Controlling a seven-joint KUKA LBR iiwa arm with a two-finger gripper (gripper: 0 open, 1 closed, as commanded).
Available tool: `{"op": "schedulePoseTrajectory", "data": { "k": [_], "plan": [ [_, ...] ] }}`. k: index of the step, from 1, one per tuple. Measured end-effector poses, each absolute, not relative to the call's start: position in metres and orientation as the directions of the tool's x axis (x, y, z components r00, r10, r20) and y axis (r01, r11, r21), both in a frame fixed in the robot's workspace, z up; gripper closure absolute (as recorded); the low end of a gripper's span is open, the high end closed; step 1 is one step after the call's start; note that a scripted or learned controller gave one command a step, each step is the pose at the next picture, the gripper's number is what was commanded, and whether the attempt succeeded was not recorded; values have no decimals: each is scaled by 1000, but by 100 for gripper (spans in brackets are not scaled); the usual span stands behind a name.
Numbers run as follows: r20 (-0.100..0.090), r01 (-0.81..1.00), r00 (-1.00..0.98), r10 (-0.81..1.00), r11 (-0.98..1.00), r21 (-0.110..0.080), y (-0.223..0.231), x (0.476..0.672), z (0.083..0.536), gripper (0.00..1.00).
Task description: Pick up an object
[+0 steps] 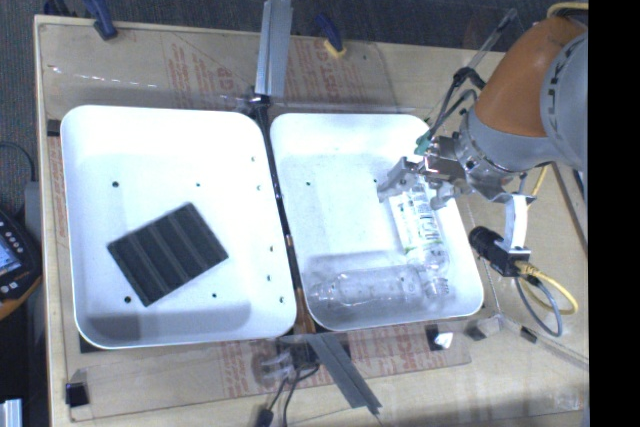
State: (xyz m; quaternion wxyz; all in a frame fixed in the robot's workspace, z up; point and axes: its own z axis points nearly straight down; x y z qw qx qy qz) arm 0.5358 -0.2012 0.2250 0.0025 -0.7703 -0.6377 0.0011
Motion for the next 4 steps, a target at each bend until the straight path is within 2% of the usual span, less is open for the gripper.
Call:
{"op": "schedulePoseTrajectory", "data": {
  "k": [1, 2, 3, 4],
  "plan": [
    [3, 999, 52, 999, -52, -6, -201, 553, 201, 0],
    [2, 984, 176, 984, -176, -5, -196, 560, 191, 0],
    [0, 1000, 21, 1000, -21, -1, -197, 555, 216, 0],
    [1, 999, 44, 999, -44, -5, -205, 561, 166, 0]
  ]
}}
